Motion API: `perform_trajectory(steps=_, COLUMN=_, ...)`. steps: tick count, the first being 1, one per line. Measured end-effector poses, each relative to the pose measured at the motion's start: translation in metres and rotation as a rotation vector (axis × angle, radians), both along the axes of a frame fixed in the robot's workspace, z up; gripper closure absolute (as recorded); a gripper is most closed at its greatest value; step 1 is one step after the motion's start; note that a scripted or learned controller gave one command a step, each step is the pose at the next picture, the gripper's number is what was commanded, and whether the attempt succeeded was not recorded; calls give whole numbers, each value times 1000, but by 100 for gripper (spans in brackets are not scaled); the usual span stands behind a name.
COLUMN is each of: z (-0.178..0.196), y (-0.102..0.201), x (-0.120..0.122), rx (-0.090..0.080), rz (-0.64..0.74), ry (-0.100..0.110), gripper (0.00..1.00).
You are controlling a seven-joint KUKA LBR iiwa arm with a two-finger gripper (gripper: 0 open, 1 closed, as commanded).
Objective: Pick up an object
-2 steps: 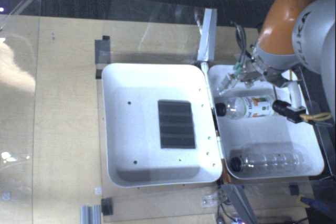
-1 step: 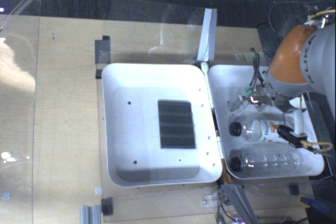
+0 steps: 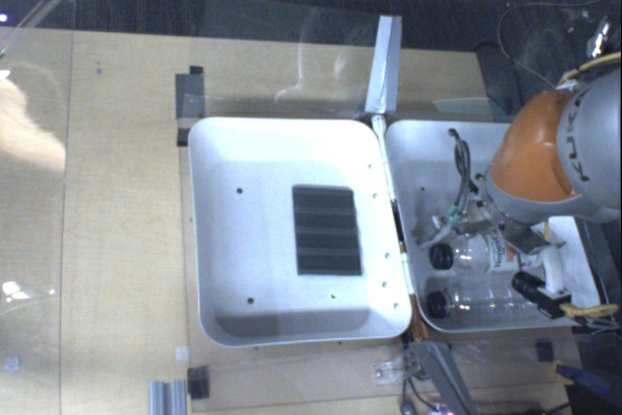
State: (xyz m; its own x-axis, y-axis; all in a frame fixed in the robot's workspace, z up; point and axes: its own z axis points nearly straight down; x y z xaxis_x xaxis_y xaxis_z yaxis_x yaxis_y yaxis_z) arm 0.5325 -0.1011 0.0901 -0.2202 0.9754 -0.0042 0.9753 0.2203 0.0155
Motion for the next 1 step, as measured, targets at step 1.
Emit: perform_trajectory(steps=1, z=12, y=1, x=3, rx=0, rz=2, ry=-9, gripper=100)
